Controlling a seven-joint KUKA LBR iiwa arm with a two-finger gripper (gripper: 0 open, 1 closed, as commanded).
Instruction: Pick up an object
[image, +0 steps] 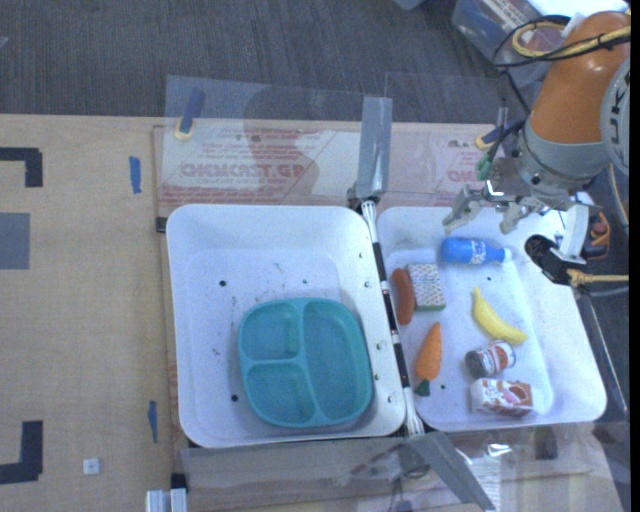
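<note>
My gripper (488, 212) hangs over the far end of the right bin (580, 375), open, with nothing between its fingers. Just below it lies a blue bottle (472, 251) on its side. Further toward the front lie a yellow banana (495, 318), a small can (490, 359) and a red-and-white carton (503, 397). Along the bin's left side are a brown sausage (403, 295), a speckled sponge block (428, 286) and an orange carrot (429, 352).
The left bin (205, 260) holds a teal divided plate (303, 362) at its front right. A clear upright divider (375, 150) stands behind the wall between the bins. Cables and a black fitting (548, 255) hang by the right bin's far right rim.
</note>
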